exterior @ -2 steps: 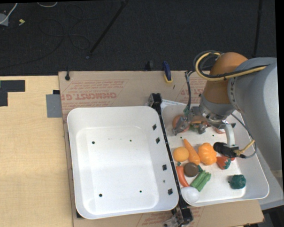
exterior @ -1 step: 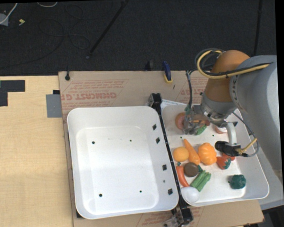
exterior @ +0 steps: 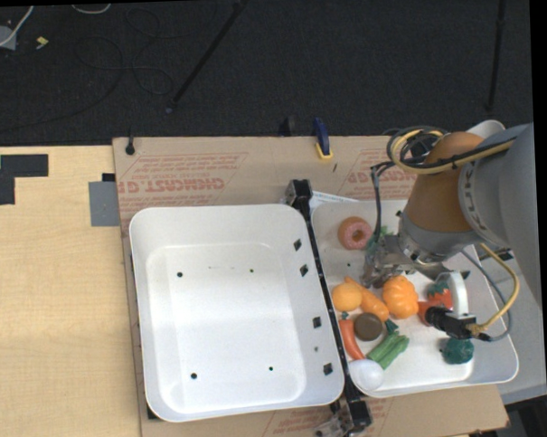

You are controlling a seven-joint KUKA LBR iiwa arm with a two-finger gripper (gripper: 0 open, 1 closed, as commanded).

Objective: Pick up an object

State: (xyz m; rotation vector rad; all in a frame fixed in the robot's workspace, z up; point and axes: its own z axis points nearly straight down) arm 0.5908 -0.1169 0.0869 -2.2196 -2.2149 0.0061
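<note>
Pincer (exterior: 382, 270) sits low in the right bin (exterior: 497, 368), down among the cluster of toy food; you can't tell from this slanted view whether it's apart, together or clamped on anything, since the wrist and the orange band (exterior: 436, 201) cover it. Nothing is visibly held.

Why it's there, as a guess: the arm comes in from the right and drops onto the densest patch, where any grab has the best odds.

Candidates right by the tip: orange ball (exterior: 347, 297) and small pumpkin (exterior: 400, 297), with a carrot piece (exterior: 375, 306) between them. Pink donut (exterior: 354, 232) lies apart, up toward the bin's far side.

Rest of the right bin:
- brown round piece (exterior: 368, 327)
- red chili (exterior: 350, 338) along the left wall
- green pod (exterior: 388, 347)
- white egg (exterior: 367, 374) in the near corner
- teal lump (exterior: 457, 349)
- red-and-white item (exterior: 442, 294), partly hidden by cable

Left bin (exterior: 149, 264) holds no items. Both bins sit on cardboard on the desk (exterior: 51, 313).

Risk, in my judgement: items touch each other, so you may nudge neighbours or pinch two.
</note>
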